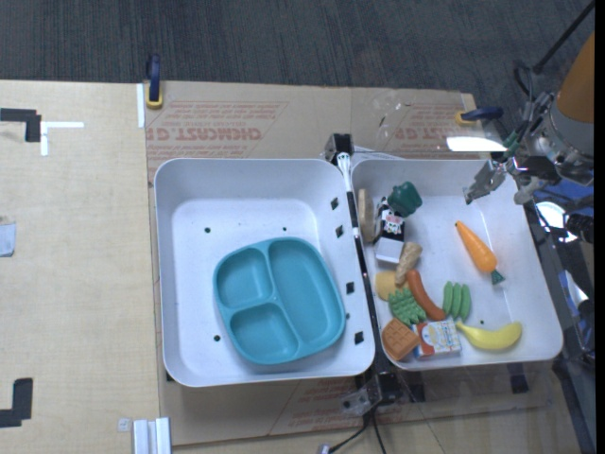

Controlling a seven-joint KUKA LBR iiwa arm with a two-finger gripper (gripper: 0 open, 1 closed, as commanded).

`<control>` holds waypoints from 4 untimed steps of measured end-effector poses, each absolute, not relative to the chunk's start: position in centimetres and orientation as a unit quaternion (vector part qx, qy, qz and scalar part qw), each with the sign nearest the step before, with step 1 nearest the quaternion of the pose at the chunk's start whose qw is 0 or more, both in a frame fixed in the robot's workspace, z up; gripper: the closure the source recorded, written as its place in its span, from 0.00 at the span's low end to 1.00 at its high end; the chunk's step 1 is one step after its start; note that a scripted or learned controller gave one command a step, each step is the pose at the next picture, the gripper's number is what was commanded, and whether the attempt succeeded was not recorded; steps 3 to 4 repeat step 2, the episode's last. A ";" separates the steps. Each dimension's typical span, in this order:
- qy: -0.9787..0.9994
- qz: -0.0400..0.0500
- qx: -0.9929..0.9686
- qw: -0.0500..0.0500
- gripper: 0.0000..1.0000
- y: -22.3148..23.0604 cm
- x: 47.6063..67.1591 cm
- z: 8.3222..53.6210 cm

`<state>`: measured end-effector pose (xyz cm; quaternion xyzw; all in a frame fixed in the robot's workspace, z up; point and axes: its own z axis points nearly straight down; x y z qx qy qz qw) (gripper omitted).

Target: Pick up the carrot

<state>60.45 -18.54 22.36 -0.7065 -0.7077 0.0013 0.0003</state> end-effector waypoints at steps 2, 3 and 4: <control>-0.691 0.001 -0.723 -0.001 1.00 -20.1 60.7 10.2; -0.691 0.001 -0.723 -0.001 1.00 -20.1 60.7 10.2; -0.691 0.001 -0.723 -0.001 1.00 -20.1 60.7 10.2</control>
